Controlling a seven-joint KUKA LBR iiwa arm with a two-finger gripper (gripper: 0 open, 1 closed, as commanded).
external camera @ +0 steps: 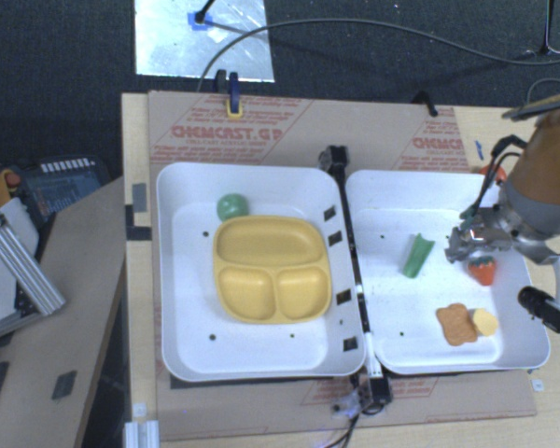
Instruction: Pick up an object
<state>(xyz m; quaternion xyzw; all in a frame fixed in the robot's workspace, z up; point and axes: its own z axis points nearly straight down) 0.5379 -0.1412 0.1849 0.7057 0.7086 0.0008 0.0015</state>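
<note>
In the right bin (392,343) lie a green oblong piece (416,255), a brown cookie-like piece (456,324) with a small yellow piece (485,322) beside it, and a red-orange piece (483,271). My gripper (469,243) hangs over the right side of that bin, directly above and touching or nearly touching the red-orange piece, which it partly hides. The green piece lies a short way to its left.
The left bin (182,287) holds a yellow divided plate (271,267) and a small green ball (231,206) at the plate's far left corner. A black divider (347,250) runs between the bins. Cables and a foil sheet (202,26) lie beyond the bench.
</note>
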